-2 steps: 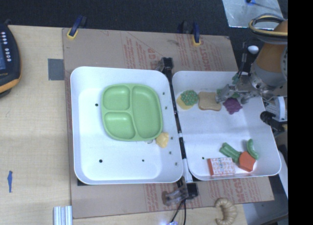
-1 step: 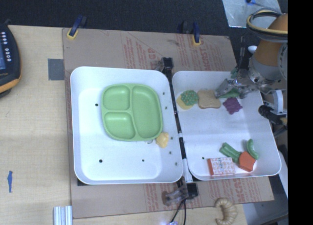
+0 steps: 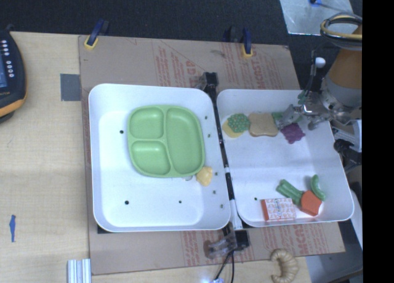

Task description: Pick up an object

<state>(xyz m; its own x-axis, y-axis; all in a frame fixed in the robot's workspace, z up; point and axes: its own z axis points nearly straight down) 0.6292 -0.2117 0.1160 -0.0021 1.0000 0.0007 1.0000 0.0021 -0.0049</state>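
The right bin (image 3: 265,168) holds several toy foods. A green broccoli on a yellow base (image 3: 237,123) lies by its left wall, with a tan toast slice (image 3: 264,125) beside it. A purple grape bunch (image 3: 293,133) sits right of the toast. My gripper (image 3: 300,115) hovers low at the bin's back right, just above the grapes and a small green piece (image 3: 280,117). Near the front are a green vegetable (image 3: 288,189), an orange carrot with green top (image 3: 312,202) and a red-and-white box (image 3: 279,209).
The left bin (image 3: 101,152) carries a green divided plate (image 3: 166,140) with a small yellow piece (image 3: 204,176) at its front right corner. A black pendant (image 3: 9,72) lies far left. A tan curled object (image 3: 286,265) rests in front of the bins.
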